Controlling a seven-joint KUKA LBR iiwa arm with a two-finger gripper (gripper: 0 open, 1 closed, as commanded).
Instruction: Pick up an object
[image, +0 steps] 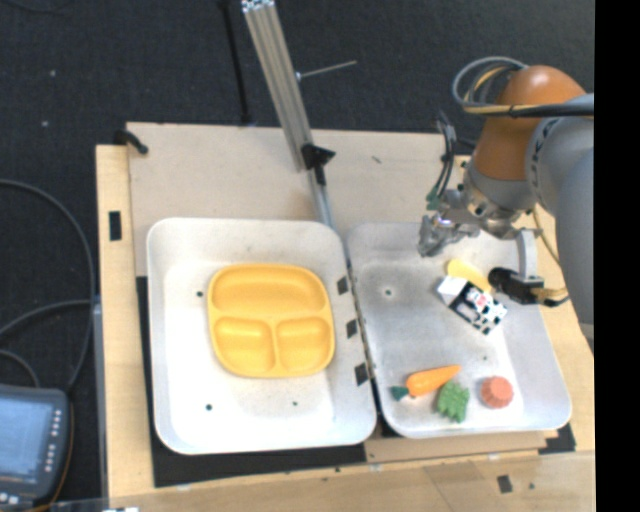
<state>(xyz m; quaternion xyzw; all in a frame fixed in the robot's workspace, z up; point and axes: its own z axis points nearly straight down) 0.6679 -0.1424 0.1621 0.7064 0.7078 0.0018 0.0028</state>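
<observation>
Five candidates: a small yellow piece (462, 269), a white box with black markings (471, 303), a carrot (432, 380), a green piece (452, 400) and a reddish round piece (496, 391), all lying in the right bin (400, 310).
Fingers (432, 243): at the end of the arm (520, 130), over the far part of the right bin. I cannot tell from this slant whether they are apart or together, and nothing shows between them.
Nearest the fingers: the yellow piece, just beside them to the lower right in the view, with the white box close against its far side.
Farther from the fingers: the carrot, green piece and round piece, well apart from them, clustered by the bin's near rim.
Left of the fingers: the left bin (170, 300), which holds a yellow divided plate (270, 319).
Step, as I judge it: nothing is picked up yet, and the yellow piece looks like the likeliest target.
Risk, crowding: the yellow piece and the box sit so close that a closing grip could catch both, or nudge one away.
Risk, bin wall: the fingers are near the far rim, so a descent here could meet bare floor or the wall.
Risk, shape: the yellow piece looks rounded and could squirt out of a grip.
Hard to make out: the tips of the fingers, whether the yellow piece touches the box, and what the green piece is.
Cut off: the arm's upper part, at the view's right.
</observation>
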